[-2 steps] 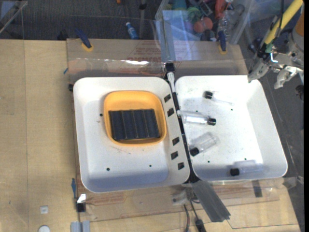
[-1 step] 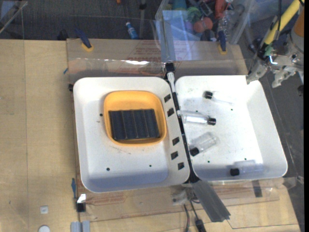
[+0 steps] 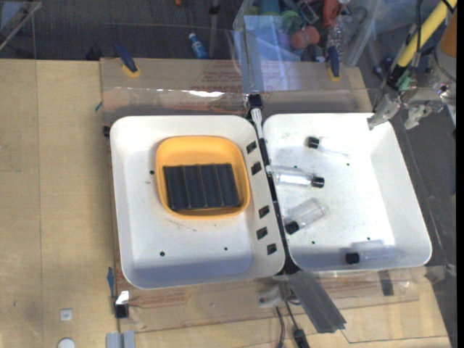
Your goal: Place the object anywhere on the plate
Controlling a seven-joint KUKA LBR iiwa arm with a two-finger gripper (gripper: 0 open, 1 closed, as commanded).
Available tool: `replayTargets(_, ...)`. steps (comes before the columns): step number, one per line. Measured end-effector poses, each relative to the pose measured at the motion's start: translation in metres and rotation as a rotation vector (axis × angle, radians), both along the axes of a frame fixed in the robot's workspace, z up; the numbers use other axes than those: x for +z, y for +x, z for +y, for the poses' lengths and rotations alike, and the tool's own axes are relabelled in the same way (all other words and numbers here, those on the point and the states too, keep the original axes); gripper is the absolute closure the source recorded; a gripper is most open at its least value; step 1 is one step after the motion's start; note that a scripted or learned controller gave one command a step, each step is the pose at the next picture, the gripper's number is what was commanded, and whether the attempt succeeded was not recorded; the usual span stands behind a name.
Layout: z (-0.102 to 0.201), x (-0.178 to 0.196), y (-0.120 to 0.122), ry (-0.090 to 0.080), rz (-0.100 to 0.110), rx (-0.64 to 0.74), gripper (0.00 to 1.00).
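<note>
I'm seeing gripper (image 3: 395, 107) hovering far right, claw state unclear. Pick not begun; I'm needing descent onto vial (image 3: 304, 215), then carry left to plate (image 3: 201, 148).

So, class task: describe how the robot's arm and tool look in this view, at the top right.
Little of it is in frame: a yellow, tube-like length slants down beside dark cables to a small cluster of grey metal parts, the tool, above the right bin's far corner.

One fixed camera looks down at a slant from above the bench (image 3: 51, 194), taking in both white bins (image 3: 130, 252) side by side at mid-distance.
</note>
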State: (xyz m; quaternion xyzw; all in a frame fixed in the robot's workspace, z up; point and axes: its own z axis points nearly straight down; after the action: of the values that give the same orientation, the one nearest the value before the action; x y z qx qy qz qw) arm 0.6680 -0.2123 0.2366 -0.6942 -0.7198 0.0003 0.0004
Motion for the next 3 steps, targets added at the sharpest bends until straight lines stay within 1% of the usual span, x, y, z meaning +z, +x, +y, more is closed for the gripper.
replayTargets(1, -0.0086, -0.0004, -0.0002, -0.001, -0.003, 0.054, 0.00)
replayTargets(2, -0.0087, 0.0006, -0.0001, -0.001, -0.004, 0.056, 0.00)
replayTargets(3, -0.0102, 0.0008, -0.0006, 0.001, -0.005, 0.019, 0.00)
